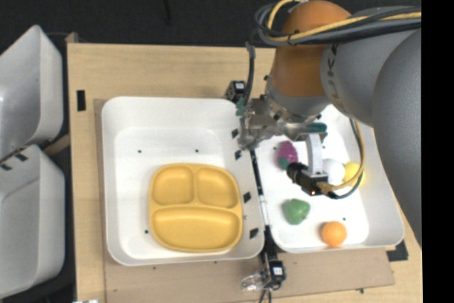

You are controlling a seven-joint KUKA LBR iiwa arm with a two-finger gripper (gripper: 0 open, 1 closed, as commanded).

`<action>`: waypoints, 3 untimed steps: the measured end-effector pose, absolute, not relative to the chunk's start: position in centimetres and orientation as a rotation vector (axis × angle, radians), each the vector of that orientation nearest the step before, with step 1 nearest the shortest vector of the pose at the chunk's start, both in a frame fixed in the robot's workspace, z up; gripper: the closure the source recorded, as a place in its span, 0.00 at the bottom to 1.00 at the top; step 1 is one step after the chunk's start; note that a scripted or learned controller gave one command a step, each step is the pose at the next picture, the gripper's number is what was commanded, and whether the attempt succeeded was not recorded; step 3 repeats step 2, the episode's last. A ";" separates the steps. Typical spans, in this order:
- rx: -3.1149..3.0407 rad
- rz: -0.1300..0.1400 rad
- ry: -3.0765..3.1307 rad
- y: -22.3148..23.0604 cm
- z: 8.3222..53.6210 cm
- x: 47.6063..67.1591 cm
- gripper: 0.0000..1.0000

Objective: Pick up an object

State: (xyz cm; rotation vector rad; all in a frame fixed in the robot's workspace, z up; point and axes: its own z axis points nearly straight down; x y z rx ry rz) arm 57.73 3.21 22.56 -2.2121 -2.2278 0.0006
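1. A pale wooden bench (163,67) against a dark background carries two white bins side by side.
2. The left bin (111,152) holds a yellow divided plate (195,208).
3. The grey arm reaches in from the right, its orange band above the wrist, which points down over the right bin (376,213).
4. The gripper (266,128) hangs at that bin's far left corner, by the divider; whether it is open or closed cannot be told.
5. A purple object (287,150) lies just beside the gripper. A green object (296,210) and an orange ball (333,233) lie nearer the front, apart from it.
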 end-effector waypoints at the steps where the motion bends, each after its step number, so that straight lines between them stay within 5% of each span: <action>1: -2.210 0.001 -2.229 9.0 23.3 56.4 1.00; 2: -2.218 0.001 -2.223 8.6 23.3 56.5 0.00; 3: -2.218 0.001 -2.223 8.6 23.3 56.5 0.00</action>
